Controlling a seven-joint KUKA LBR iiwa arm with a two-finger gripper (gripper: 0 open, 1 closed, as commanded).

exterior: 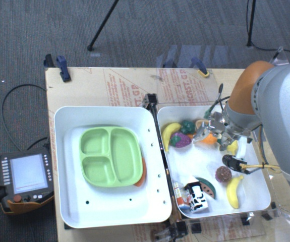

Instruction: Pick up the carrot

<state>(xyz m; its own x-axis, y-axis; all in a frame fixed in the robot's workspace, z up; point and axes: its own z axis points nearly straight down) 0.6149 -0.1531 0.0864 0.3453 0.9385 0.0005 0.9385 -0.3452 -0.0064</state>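
The carrot [210, 139] is a small orange piece lying near the back of the right bin [264, 185], just right of a purple eggplant [180, 140]. My gripper [209, 130] hangs directly over it, reaching in from the right under the grey arm and its orange band [245, 91]. The gripper body covers the carrot's upper part, so contact between them is not readable.
The right bin also holds a yellow banana [169, 131], a green vegetable [187, 126], a yellow piece [232, 146], a dark red round fruit [223, 174], a second banana [234, 191], a watermelon slice [207, 185] and a black-and-white box [198, 198]. The left bin [69, 195] holds a green divided plate [111, 157].
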